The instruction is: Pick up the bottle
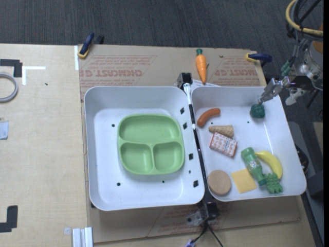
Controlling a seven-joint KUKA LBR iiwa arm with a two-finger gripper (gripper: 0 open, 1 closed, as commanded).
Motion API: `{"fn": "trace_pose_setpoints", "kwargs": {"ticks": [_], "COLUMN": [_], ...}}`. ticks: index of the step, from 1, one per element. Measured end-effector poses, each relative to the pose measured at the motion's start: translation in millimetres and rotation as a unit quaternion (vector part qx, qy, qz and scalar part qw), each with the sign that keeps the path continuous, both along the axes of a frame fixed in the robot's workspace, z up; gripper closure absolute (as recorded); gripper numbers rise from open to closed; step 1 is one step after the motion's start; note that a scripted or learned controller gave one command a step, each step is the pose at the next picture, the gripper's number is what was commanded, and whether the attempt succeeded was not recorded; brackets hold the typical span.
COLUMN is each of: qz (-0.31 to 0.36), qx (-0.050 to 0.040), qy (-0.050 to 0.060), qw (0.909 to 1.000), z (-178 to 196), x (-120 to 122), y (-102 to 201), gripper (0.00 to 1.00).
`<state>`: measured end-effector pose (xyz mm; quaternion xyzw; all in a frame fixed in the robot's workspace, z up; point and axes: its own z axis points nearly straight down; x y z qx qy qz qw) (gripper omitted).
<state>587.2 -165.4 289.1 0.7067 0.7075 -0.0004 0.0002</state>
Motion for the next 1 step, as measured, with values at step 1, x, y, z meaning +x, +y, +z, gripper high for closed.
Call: {"fn": "trace_pose_setpoints", "kwargs": {"ticks": [1], "qz": [0.001], "qx": [-0.0007], "qy": [0.000], "qw": [1.0000], "z": [9.4], "x": [0.5], "y": [-0.2], "gripper": [1.00]}}
